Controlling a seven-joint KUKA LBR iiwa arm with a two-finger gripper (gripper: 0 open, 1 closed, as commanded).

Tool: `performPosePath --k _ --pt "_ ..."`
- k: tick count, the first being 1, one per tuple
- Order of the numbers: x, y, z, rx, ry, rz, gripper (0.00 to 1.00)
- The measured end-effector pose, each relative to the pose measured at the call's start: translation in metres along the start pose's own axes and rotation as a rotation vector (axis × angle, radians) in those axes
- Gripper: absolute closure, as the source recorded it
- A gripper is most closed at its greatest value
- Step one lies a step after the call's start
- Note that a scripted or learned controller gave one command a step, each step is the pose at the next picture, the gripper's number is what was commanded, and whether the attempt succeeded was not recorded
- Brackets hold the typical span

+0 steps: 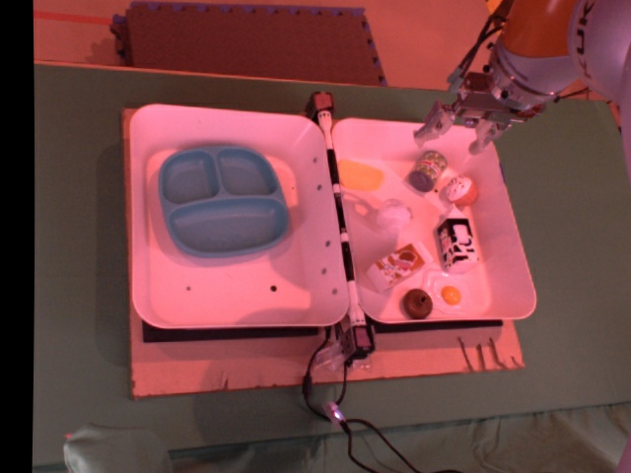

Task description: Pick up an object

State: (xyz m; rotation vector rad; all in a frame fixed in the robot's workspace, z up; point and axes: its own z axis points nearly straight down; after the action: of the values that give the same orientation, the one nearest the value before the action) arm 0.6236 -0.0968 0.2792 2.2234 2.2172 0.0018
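We see the arm (567, 18) cut off by the frame's upper right corner. At the bottom edge a pale object (113, 449) and the cable (380, 441) run out of frame; the carton's (458, 243) print is too small to read.

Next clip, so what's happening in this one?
A single robot arm reaches in over the right bin, its gripper open and holding nothing, hovering by the bin's far edge just above a small can. Other small items lie in that bin: a black-and-white carton, a brown donut and a yellow piece. The left bin holds a blue divided plate.
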Motion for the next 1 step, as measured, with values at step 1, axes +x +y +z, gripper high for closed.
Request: performPosePath --k 1 --pt "0.0 0.0 0.0 0.0 0.0 0.0 0.0"
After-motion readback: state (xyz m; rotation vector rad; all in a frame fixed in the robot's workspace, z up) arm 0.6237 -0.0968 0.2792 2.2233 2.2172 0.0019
